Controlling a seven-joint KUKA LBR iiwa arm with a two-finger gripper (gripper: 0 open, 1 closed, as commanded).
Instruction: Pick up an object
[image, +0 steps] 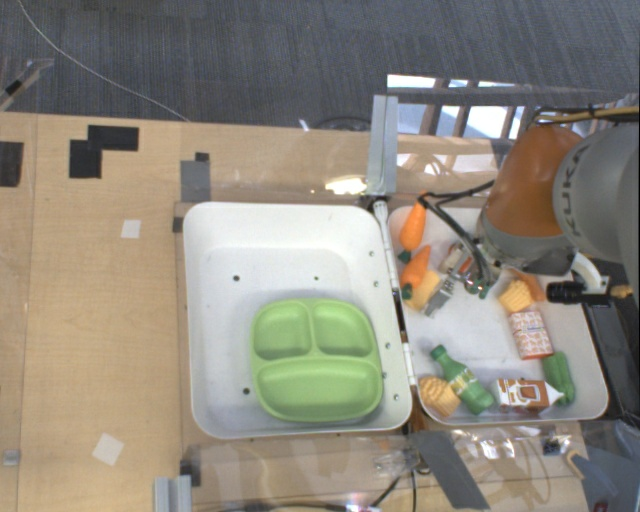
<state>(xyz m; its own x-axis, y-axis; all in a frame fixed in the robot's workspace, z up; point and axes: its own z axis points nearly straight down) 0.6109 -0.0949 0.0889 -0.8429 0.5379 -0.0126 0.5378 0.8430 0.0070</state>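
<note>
The gripper (452, 277), whose grip cannot be told, is set beside a carrot (415, 266) and a yellow toy (425, 290) at the right bin's (592, 398) far left, where either could be nudged aside and missed

The left bin (290, 240) holds a green divided plate (316, 360) near its front edge. In the right bin (600, 400), the gripper (452, 280) hangs by two carrots (412, 228) at the back left corner. A green bottle (462, 378), a small carton (522, 395) and a can (529, 332) lie toward the front edge.
</note>
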